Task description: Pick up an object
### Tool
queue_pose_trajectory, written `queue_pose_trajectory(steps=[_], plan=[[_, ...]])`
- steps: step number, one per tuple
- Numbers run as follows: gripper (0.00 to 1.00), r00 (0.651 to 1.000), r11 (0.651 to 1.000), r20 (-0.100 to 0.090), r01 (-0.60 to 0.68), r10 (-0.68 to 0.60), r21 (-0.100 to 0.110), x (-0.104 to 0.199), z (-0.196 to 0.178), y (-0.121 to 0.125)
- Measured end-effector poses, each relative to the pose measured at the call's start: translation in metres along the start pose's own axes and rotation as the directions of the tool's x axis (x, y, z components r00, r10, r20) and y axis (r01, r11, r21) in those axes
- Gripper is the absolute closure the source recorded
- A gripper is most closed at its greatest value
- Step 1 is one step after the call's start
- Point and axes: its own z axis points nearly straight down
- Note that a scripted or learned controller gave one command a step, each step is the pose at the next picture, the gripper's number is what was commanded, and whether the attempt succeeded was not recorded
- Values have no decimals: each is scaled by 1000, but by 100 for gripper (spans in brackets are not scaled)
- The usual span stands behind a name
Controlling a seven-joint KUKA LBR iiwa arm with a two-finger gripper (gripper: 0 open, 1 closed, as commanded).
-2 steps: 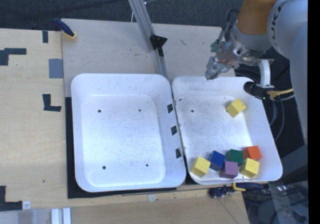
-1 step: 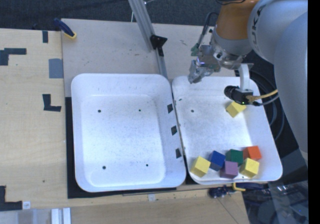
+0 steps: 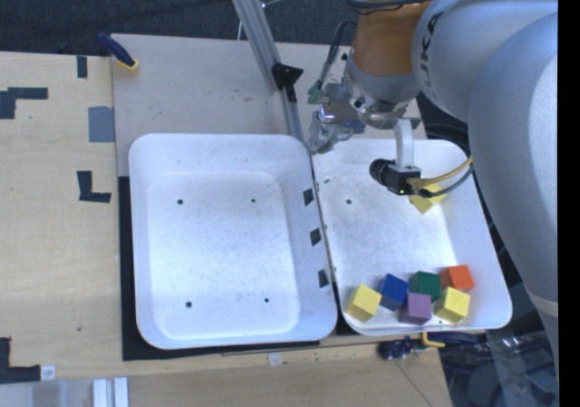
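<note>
Several small blocks lie clustered in the near corner of the right bin (image 3: 471,215): a yellow block (image 3: 364,302), a blue block (image 3: 393,289), a green block (image 3: 424,283), an orange block (image 3: 459,276), a purple block (image 3: 418,306) and a second yellow block (image 3: 455,305). My gripper (image 3: 322,135) hangs over the far left corner of the right bin, close to the wall between the bins and well away from the blocks. I see nothing held in it.
The left bin (image 3: 145,215) sits beside the right one. A slanted metal pole (image 3: 258,24) runs down to the bins' far edge near the gripper. A black fitting (image 3: 391,175) with yellow cabling hangs off the wrist above the right bin.
</note>
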Motion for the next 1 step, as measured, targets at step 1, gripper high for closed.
queue_pose_trajectory(steps=[1], plan=[[100, 1000, 1000, 0, 0, 0, 0, 54, -6, -25]])
